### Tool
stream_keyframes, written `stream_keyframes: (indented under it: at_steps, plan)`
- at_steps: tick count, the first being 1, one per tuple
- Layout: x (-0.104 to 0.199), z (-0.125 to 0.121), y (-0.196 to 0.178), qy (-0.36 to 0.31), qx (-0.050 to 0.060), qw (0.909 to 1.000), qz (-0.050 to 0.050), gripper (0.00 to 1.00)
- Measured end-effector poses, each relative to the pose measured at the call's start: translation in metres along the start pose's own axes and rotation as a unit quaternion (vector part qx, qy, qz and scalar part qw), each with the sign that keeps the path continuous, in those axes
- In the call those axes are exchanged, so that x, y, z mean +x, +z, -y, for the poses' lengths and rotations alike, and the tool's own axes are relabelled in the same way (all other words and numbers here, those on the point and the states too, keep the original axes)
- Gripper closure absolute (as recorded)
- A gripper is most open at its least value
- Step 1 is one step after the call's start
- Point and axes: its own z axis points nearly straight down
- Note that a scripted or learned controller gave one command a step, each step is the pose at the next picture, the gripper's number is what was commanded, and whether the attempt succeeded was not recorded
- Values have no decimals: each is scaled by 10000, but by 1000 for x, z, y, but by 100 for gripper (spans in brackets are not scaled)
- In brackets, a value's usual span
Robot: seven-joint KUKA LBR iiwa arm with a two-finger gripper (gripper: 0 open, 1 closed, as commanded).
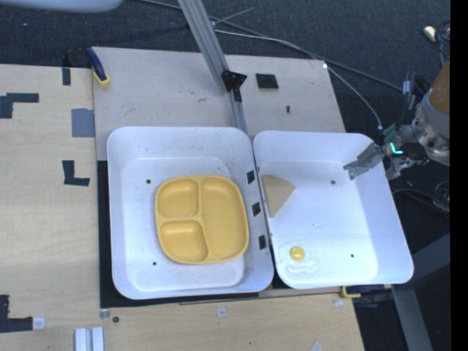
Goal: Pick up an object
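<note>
In the right bin (365, 218) a tan wedge-shaped piece (277, 191) lies against the left wall. A toy fried egg (298, 257), white with a yellow yolk, rests near the front wall. A yellow divided plate (200, 219) lies in the middle of the left bin (131, 196). My gripper (365, 161) hangs over the right bin's far right edge, well away from the wedge and the egg, with nothing visibly in it.
A metal pole (212, 46) slants up from between the bins at the back. Cables run over the dark floor behind and to the right. A blue-and-yellow clamp (98, 67) sits at the bench's back left corner.
</note>
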Motion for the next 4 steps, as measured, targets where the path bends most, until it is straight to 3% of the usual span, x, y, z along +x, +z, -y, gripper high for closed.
stream_keyframes:
  at_steps: [1, 4]
  plan:
    - [0, 0, 0, -1, -5, 10000, 2, 0]
    - [-14, -14, 159, 0, 12, 10000, 0, 0]
